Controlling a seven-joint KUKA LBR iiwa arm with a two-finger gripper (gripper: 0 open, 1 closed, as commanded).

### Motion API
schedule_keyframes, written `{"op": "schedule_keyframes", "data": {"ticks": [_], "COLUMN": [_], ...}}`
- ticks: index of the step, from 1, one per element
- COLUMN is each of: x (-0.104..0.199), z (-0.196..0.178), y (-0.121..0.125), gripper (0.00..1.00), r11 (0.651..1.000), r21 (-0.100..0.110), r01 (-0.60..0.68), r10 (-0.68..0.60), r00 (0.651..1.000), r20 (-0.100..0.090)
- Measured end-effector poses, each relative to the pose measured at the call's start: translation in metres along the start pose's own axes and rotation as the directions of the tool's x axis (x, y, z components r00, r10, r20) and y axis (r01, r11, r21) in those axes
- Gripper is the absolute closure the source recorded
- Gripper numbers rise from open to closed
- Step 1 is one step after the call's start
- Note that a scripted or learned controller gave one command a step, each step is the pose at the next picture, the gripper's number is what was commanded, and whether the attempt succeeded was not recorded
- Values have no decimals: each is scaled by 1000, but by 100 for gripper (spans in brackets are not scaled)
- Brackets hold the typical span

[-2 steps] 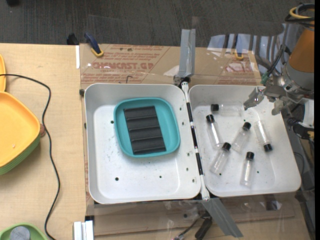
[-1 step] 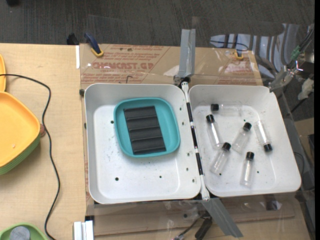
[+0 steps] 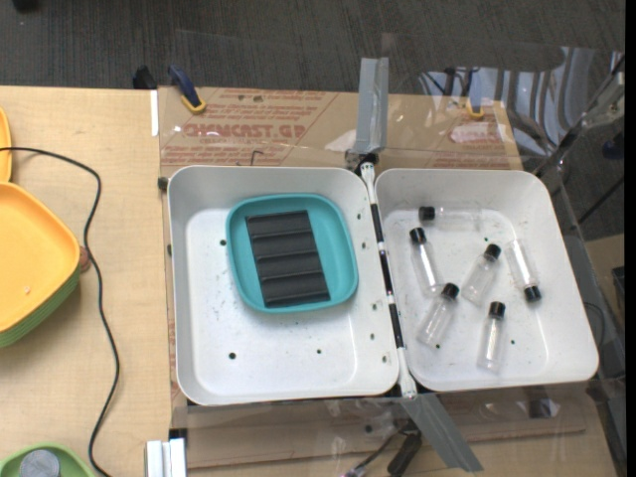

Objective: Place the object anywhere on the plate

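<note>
We see two white bins point(image 3: 199, 296), both speckled with small dark dots. In one sits a teal plate point(image 3: 343, 256) bearing a black block point(image 3: 287, 257) ribbed in four dark bands. In the other lie clear vials point(image 3: 424, 260) with black caps. The bench point(image 3: 89, 127) is pale wood; brown cardboard point(image 3: 268, 122) with red print lies behind the bins. A black cable point(image 3: 99, 296) crosses the wood beside stacked orange and green dishes point(image 3: 30, 266). The floor point(image 3: 298, 18) is dark grey.

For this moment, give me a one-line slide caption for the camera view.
Teal plate with a dark ribbed insert sits in the left bin; clear black-capped vials lie scattered in the right bin.
</note>
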State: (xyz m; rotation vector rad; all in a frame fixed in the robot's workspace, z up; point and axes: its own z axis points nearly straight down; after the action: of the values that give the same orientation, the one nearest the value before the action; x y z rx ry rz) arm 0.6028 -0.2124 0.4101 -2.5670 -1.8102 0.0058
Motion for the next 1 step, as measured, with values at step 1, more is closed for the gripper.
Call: {"op": "schedule_keyframes", "data": {"ticks": [1], "x": [9], "z": [-30], "y": [23], "gripper": [0], "r11": [991], "r21": [1], "r01": [-131], "r10": [131], "r00": [991], "r20": [0]}}
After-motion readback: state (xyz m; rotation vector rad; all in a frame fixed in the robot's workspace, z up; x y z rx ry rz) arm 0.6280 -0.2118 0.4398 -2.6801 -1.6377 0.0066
